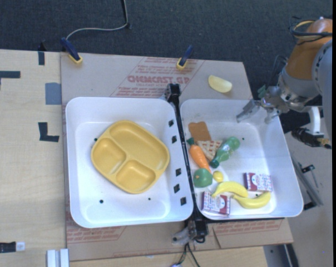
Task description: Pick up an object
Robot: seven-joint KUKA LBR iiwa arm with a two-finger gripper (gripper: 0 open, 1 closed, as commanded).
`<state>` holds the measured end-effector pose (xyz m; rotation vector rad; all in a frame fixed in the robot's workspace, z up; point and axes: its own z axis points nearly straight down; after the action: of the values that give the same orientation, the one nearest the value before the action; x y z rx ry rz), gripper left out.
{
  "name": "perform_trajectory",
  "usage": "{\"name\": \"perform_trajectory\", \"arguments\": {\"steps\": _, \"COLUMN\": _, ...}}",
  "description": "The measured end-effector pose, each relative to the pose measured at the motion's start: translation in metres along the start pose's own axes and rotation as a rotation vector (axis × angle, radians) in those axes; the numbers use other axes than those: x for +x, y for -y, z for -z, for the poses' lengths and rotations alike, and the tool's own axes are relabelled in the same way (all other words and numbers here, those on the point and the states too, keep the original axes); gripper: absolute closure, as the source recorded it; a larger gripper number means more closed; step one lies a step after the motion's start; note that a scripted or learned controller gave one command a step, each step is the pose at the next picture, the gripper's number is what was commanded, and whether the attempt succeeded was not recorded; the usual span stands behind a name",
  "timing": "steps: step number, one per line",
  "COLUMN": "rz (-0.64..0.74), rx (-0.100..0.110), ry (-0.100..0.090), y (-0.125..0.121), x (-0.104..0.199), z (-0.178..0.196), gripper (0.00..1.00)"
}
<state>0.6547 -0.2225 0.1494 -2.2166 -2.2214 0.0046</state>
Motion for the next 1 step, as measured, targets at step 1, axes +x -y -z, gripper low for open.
{"name": "perform_trajectory", "arguments": {"steps": 1, "rz": 0.001, "rx": -0.007, "ry": 0.000, "y": -0.0152, "x": 0.1081, "z": -0.0634, "gripper": 0.00}}
